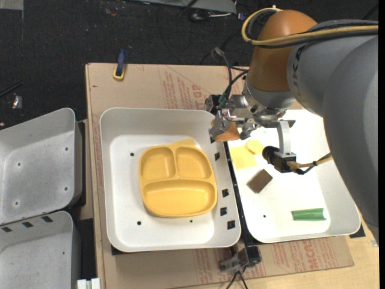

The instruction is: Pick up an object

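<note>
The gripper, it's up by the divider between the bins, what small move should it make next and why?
Probably shift a little toward the yellow block and descend. The gripper hangs at the right bin's top-left corner, and that block lies just below it in the camera view, nearer than the brown block or green piece.
</note>
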`<state>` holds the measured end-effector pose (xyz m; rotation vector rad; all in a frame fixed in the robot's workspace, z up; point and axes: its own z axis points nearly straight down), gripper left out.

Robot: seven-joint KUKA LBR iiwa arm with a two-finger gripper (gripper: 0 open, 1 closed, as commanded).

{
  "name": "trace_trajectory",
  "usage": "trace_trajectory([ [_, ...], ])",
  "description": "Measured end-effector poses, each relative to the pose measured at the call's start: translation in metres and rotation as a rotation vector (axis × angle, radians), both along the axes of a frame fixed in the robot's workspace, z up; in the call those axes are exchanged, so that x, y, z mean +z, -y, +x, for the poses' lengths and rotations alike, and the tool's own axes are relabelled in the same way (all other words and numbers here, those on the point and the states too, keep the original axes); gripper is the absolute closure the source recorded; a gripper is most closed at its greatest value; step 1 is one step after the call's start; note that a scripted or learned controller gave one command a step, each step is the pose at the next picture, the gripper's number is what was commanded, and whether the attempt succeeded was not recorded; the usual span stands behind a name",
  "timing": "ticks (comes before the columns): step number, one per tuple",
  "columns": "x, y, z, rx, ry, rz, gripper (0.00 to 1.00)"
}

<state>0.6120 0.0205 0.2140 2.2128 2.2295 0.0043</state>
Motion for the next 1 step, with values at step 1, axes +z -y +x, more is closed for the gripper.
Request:
trace_trajectory([
  [1, -0.0012, -0.0470, 0.0239, 0.000, 0.001, 0.000, 1.00],
])
